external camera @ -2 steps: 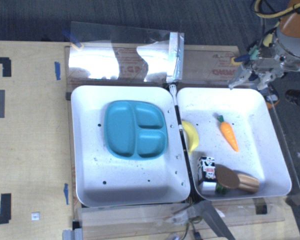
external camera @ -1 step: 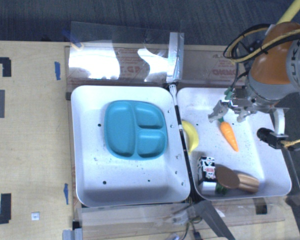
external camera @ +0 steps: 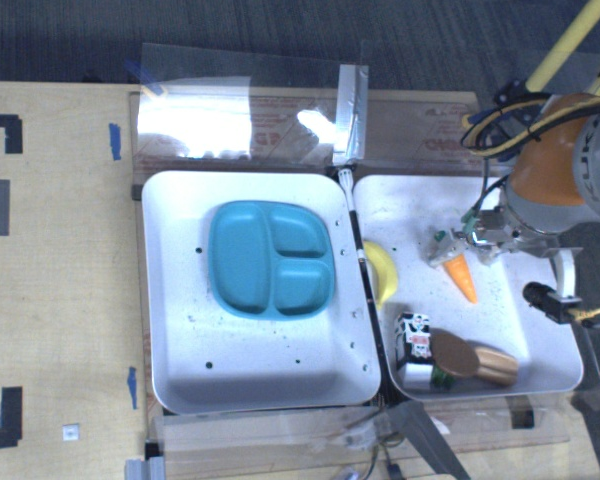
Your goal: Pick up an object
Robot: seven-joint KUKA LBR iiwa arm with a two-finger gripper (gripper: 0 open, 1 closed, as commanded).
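Risk sits mostly in how close the gripper (external camera: 477,230) hangs to the carrot (external camera: 461,276) in the right bin (external camera: 555,373). The gripper is low over the bin's upper middle, right at the carrot's green top, and the carrot lies slanted with its orange tip pointing down and to the right. If the fingers close on the tapered body or the leafy end, the carrot could slide out or pivot away, and the try would come up with nothing. A push from the side, and no clean closing around it, would likely just shove it across the bin floor.

Whether the gripper is open or closed cannot be told from this view; the wrist and its cables hide that part, and nothing can be seen held in it. It looks to be touching or just beside the carrot's top, though contact is not certain.

Other candidates lie well apart from the gripper: a banana (external camera: 383,271) against the right bin's left wall, a small cow-patterned carton (external camera: 414,335) and a brown brush-like object (external camera: 473,360) near the bin's lower edge. The left bin (external camera: 170,298) carries a blue divided plate (external camera: 272,258).
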